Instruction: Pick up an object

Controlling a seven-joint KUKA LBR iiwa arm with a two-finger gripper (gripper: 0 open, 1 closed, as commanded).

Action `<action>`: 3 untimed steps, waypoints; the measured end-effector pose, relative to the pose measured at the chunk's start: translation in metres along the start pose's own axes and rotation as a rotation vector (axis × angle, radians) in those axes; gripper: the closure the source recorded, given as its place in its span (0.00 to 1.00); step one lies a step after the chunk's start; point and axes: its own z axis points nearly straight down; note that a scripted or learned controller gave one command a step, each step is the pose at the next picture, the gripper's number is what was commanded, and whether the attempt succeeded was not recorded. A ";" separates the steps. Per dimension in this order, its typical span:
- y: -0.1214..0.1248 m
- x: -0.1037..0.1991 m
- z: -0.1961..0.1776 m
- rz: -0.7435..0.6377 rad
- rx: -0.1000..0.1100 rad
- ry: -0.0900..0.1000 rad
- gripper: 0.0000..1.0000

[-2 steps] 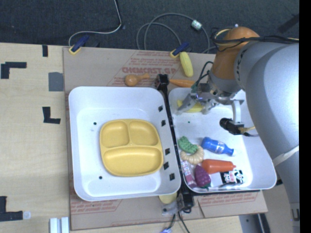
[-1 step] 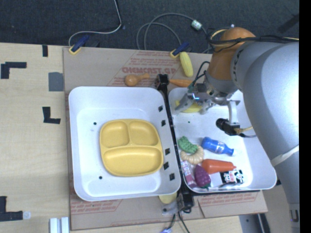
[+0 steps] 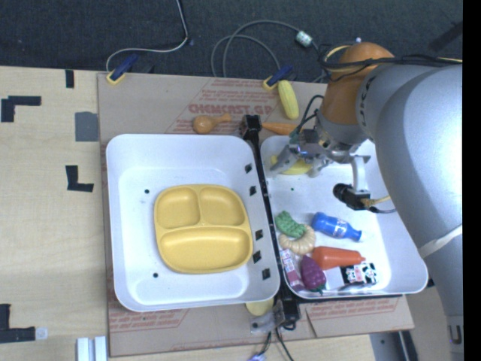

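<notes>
toys heaped along the near edge of the right bin [image 3: 391, 273], carrot [image 3: 336, 256] and blue bottle [image 3: 336, 226] lying crosswise, sit well apart from the pincer [image 3: 301, 155], low in the far left corner over something yellow [image 3: 297, 168], grip state i cannot tell.

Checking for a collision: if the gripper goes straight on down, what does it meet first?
Probably the yellow item just under the gripper at the right bin's far-left corner; depth is unclear.

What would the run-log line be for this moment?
gripper: low at right bin's far corner, over yellow item | grasp: cannot tell | left bin: yellow tray | toys near edge: blue bottle, carrot
</notes>
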 end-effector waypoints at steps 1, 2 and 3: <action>0.000 -0.001 0.000 -0.001 0.001 0.003 0.00; -0.002 -0.001 -0.008 -0.002 0.011 0.003 1.00; -0.002 -0.001 -0.008 -0.002 0.009 0.002 0.00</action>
